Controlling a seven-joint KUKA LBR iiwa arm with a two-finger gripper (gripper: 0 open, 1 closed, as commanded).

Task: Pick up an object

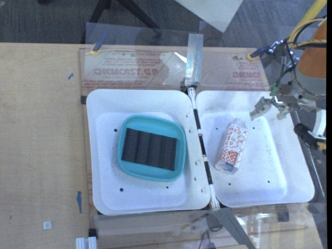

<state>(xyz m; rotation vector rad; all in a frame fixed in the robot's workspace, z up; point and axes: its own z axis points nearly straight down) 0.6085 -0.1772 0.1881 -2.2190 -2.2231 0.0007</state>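
A white bottle with a red pattern lies on its side in the right bin, its length running from near to far. A teal dish holding a dark ribbed block sits in the middle of the left bin. My gripper hangs over the far right part of the right bin, up and to the right of the bottle. Its fingers stand open and apart, with nothing between them.
A ridge with screws divides the two bins. A clear plastic sheet and a metal bracket lie behind the bins. Cables trail from the arm at the right. Bare wooden bench spreads to the left.
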